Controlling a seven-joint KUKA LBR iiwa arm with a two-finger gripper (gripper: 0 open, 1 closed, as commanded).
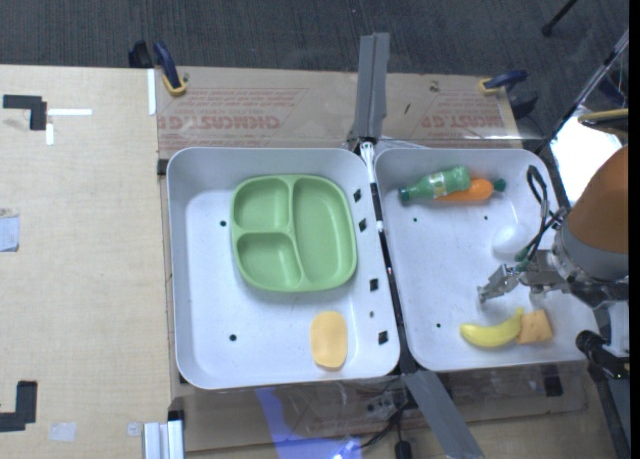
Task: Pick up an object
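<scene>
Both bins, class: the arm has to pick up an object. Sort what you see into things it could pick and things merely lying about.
Could pick: banana, orange block, green bottle, carrot, yellow oval piece, green divided plate.

Lying about: blue clamps, cardboard sheet.

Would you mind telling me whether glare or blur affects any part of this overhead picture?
In the camera view, a blown-out bright patch sits beside the right bin's far corner; the gripper looks slightly soft; the green tray, banana and bottle read sharply under even light.
</scene>
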